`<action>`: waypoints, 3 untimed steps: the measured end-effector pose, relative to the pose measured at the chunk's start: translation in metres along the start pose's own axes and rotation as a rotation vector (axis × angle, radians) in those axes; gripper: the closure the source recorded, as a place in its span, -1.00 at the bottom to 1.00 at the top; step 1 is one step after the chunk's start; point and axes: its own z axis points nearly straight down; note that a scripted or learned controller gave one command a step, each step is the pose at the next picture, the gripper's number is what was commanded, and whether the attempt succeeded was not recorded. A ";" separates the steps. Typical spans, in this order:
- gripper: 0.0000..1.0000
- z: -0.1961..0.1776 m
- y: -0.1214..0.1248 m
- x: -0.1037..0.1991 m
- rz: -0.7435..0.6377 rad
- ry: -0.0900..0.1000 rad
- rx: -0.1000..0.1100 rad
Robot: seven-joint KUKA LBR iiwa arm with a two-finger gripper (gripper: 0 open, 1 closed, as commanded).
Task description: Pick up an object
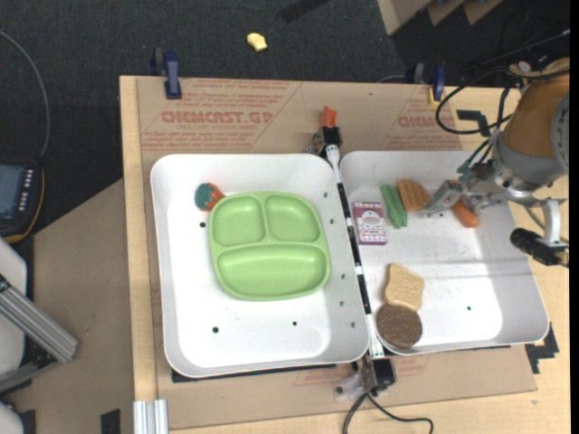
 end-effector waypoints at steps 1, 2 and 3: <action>-1.00 -0.001 0.035 0.057 -0.001 -0.010 -0.005; 1.00 -0.012 0.034 0.052 0.003 -0.014 -0.007; 1.00 -0.001 0.018 0.108 0.002 -0.011 -0.001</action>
